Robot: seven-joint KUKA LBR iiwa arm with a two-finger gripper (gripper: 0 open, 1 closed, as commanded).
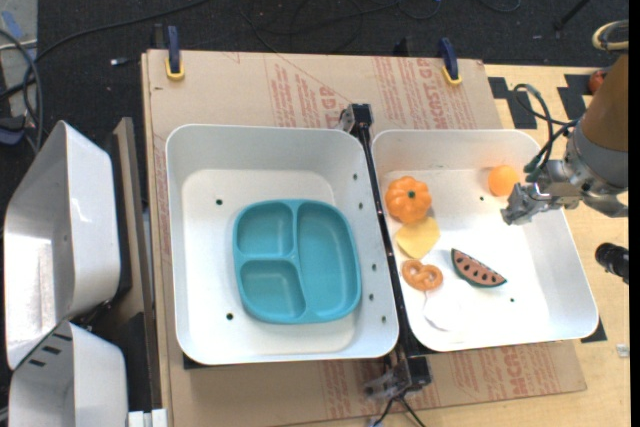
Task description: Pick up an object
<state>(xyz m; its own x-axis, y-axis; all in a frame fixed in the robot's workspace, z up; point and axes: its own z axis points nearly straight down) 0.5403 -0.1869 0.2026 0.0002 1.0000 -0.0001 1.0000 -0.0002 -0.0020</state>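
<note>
**benchwatcher:** ok so where's the gripper (pixel 519 206) sitting relative to the stuff? Trying to guess what it goes for.

**kuka_fan:** It hangs over the right bin (pixel 560 320), near its upper right side, with the arm reaching in from the right. Nearest thing is the small orange ball (pixel 502 179), just up and left of the fingertips, practically beside them. Nothing is between the fingers as far as I can see, and whether they're spread or closed I honestly can't tell, that part is a dark blurry blob.

**benchwatcher:** what else is in reach?

**kuka_fan:** The watermelon slice (pixel 478 269) lies below and a bit left of the gripper, long axis running left to right with a slight downward tilt to the right. The mini pumpkin (pixel 409 199) is further left, by the divider between the bins, with a yellow wedge (pixel 418 239) just under it and a pretzel (pixel 421 275) below that. The left bin (pixel 190 215) holds a teal divided plate (pixel 297 261), well apart from the arm.

**benchwatcher:** so ball first?

**kuka_fan:** That'd be my bet: a short shift up-left puts it over the ball. Round though, so it might roll off a sloppy pinch.
</note>
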